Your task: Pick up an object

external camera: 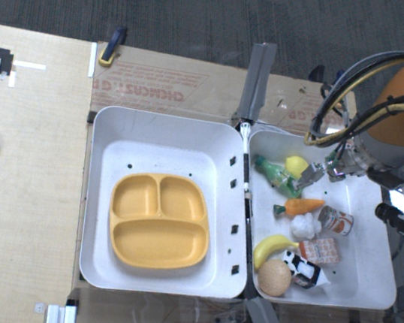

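Note:
My gripper [314,175] hangs over the back of the right bin [363,296], coming in from the right, just right of a yellow lemon [296,165] and a green bottle [276,174]. I see nothing between its fingers. Below it lie an orange carrot [304,207], a white garlic bulb [303,226], a small can [335,221], a red-and-white packet [320,251], a banana [273,247], a black-and-white toy [302,269] and a tan egg-shaped ball [274,277].
The left bin [100,179] holds a yellow three-part plate [159,221]. A grey divider post [257,82] rises between the bins at the back. Cables [359,83] loop above the arm's wrist. Cardboard [169,83] lies behind the bins.

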`<state>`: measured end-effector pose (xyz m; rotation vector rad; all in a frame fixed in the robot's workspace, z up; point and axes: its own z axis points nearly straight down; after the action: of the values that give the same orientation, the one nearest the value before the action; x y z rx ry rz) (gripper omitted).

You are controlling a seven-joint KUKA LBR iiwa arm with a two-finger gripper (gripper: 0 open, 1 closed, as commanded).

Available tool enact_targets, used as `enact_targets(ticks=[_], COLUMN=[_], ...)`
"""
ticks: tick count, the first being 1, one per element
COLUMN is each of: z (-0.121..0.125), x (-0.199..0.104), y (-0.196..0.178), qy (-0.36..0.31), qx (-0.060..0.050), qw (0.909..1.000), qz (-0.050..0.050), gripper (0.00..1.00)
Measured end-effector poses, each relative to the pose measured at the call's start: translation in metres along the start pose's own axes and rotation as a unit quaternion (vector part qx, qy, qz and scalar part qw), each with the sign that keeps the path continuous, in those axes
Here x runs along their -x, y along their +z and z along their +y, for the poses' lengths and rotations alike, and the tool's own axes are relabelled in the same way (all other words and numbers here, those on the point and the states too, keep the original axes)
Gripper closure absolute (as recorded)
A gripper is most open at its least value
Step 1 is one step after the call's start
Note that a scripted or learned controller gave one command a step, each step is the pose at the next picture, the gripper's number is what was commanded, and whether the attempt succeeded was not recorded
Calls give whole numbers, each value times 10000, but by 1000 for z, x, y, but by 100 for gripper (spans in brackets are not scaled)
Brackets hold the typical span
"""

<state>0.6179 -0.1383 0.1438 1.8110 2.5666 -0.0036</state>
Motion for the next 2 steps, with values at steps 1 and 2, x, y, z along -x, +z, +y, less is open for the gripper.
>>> enact_targets(ticks=[1, 2], z=[-15, -3], x=[-27, -8], y=[55, 54], qy=[-171, 645], qx=[-5, -2], qw=[9999, 9979], qz=[9, 4], gripper=[0, 0])
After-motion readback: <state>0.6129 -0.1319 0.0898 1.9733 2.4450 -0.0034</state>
